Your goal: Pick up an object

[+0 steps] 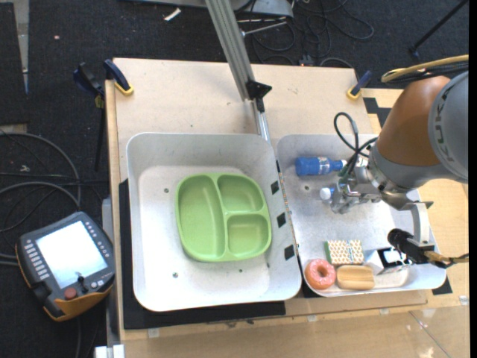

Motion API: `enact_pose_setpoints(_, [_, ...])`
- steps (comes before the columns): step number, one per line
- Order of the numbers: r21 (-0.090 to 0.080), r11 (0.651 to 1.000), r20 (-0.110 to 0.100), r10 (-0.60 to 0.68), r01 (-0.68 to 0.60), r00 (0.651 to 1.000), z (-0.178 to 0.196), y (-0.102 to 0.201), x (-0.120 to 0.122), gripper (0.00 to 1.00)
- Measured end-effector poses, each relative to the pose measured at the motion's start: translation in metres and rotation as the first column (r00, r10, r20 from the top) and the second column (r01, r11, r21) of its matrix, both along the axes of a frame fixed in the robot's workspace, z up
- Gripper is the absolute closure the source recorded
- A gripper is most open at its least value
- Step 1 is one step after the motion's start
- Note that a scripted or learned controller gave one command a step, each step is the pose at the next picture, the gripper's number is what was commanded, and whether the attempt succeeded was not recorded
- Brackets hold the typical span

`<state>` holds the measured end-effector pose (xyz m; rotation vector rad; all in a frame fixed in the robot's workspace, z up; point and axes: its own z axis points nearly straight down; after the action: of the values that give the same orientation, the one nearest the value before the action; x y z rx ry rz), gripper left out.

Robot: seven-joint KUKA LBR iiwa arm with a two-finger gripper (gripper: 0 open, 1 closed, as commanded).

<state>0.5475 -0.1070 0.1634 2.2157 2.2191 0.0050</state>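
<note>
1. The bottle (319,165), blue with a white cap, lies on its side at the top of the right bin (298,222), just beside the jaws (341,200).
2. A donut (321,274), a bun (355,277) and a checkered block (345,251) sit close together at that bin's near edge.
3. The jaws hang low over the bin floor; whether they are open or closed I cannot tell, and nothing shows between them.
4. Judged from this, no object is lifted yet: the grasp and lift remain.
5. A green tray (223,216) lies in the left bin (149,200) on the table (186,95).

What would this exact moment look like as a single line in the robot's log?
phase: reaching | end effector: low in right bin, beside blue bottle | donut, bun: untouched | green tray: left bin
</note>
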Motion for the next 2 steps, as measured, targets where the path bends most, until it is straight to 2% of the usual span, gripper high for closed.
enact_pose_setpoints(1, [0.001, 1.000, -0.001, 0.001, -0.001, 1.000, 0.042, 0.000, 0.002, 1.00])
enact_pose_setpoints(2, [0.003, 1.000, -0.006, 0.007, -0.007, 1.000, 0.036, 0.053, 0.010, 1.00])
